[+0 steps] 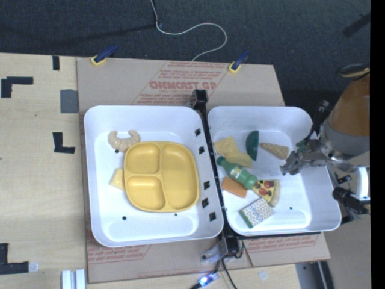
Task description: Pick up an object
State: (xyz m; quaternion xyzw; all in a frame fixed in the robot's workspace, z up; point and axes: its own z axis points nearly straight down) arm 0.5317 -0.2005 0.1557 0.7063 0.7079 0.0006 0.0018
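Camera view showed the waffle cone lying in the right bin, just left of the gripper, whose fingers looked spread and grasped nothing. Farther left lay the green bottle, a pizza slice and, in the left bin, a yellow divided plate.

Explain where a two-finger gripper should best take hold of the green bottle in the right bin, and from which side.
Probably across the green bottle's body near its middle, coming from straight above. It lies on its side, slanting from upper left to lower right, so the fingers should close across its narrow width. The yellow piece and orange piece crowd its sides, so room is tight. The gripper is at the bin's right.
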